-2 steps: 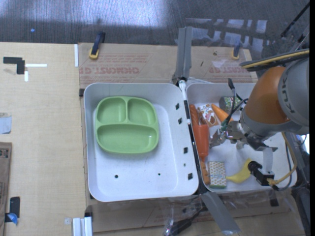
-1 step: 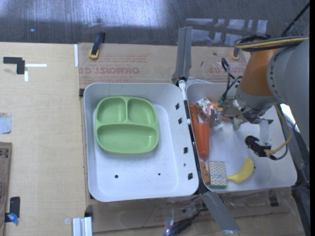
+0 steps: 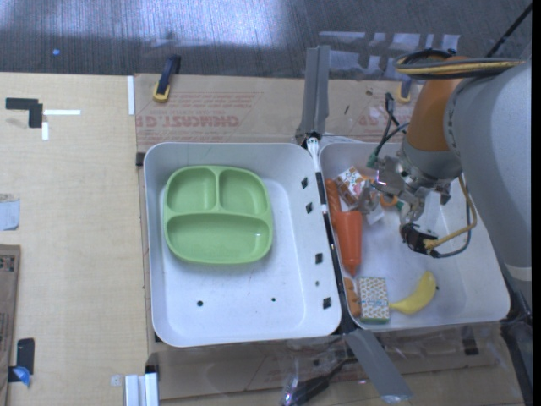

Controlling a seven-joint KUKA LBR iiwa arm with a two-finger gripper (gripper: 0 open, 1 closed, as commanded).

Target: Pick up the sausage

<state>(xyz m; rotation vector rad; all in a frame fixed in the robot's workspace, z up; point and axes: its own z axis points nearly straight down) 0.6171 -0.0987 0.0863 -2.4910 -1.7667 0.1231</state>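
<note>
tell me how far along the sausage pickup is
Done: the arm is over the right bin, with the pincer low among the items at its far end. In hand: nothing visibly gripped. Left: grasping and lifting the sausage, which I can't pick out in the clutter beside the carrot.

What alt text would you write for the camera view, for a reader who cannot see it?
A grey robot arm reaches from the right into the right white bin, its end effector low over a small cluster of items near a carrot; a banana lies nearer the front. The left white bin holds a green divided plate.
</note>
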